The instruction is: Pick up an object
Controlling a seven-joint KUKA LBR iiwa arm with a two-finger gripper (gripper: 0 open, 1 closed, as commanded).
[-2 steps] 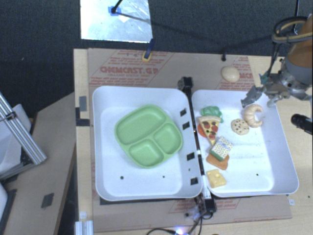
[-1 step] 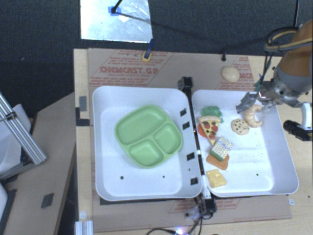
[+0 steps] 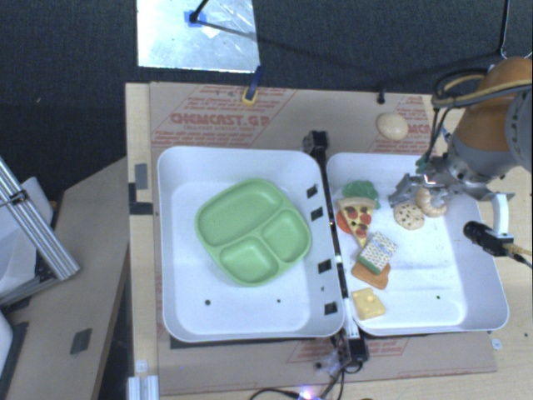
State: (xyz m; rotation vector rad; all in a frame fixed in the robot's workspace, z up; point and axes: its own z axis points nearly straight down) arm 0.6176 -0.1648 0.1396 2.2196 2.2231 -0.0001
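- Gripper [image 3: 419, 192] hovers low in the right bin's [image 3: 475, 307] far part, beside the cookie [image 3: 409, 216].
- Jaws' spread: cannot tell.
- Step: approaching; next, centre over the cookie and close.

One camera sits fixed above the bench [image 3: 275, 361] and looks down at a slant, from the near side toward the far side. It stands far enough back to take in both white bins whole: the left bin [image 3: 179, 248] with its green tray [image 3: 252, 232], and the right bin [image 3: 466, 298] with small food pieces. The far edge of the bench lies toward the top of the picture, with dark floor and a shiny sheet [image 3: 197, 22] beyond it. A side table [image 3: 75, 248] shows at the left. The arm [image 3: 491, 123] comes in from the right, cut off by the frame edge, so its base lies outside the picture
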